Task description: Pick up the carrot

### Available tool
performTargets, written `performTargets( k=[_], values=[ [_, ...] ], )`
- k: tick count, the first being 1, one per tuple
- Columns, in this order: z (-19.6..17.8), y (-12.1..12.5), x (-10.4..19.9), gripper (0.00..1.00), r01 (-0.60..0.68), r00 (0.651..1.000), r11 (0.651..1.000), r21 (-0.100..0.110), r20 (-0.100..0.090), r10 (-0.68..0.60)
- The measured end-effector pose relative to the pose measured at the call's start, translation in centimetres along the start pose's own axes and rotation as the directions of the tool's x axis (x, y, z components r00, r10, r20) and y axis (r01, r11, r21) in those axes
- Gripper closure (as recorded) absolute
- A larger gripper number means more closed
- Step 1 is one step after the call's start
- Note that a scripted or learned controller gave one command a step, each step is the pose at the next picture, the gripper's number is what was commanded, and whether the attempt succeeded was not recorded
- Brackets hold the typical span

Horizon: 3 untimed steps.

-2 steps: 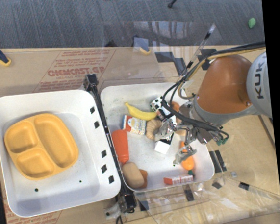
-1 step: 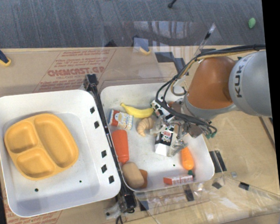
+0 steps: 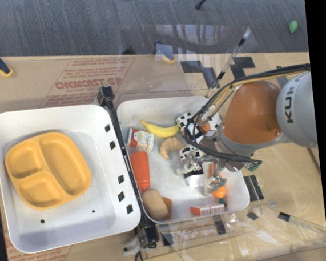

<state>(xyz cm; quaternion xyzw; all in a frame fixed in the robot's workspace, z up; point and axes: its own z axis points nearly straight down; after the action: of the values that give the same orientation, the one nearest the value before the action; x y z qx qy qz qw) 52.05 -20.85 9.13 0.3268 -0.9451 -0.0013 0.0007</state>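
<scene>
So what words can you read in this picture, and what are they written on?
"CHEMCAST GP": red print on the protective sheet covering the bench, above the left bin. The smaller red lines around it are too blurred to read.
"KU": black letters on the grey arm; the rest is cut off.
The label on the small carton in the right bin is too small to read.

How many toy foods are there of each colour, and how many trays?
Yellow: 1, the banana
Orange: 2, the carrot and a small orange piece by the gripper
Tan or brown: 2, the croissant and the potato
Printed packets: 2, one by the banana, one at the near wall
Yellow divided tray: 1
Total: 8
</scene>
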Motion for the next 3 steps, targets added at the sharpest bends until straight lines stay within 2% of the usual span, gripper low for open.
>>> performTargets(
  k=[1,2,3],
  values=[
    [-3.9,-0.7,-0.9,0.00,0.273,0.962,0.962,0.006,0.003,-0.273],
    [0.0,-1.3,-1.9,0.00,0.425,0.905,0.905,0.000,0.000,-0.425],
    [-6.4,1.7,2.3,0.00,0.550,0.835,0.835,0.004,-0.001,-0.550]
  ],
)
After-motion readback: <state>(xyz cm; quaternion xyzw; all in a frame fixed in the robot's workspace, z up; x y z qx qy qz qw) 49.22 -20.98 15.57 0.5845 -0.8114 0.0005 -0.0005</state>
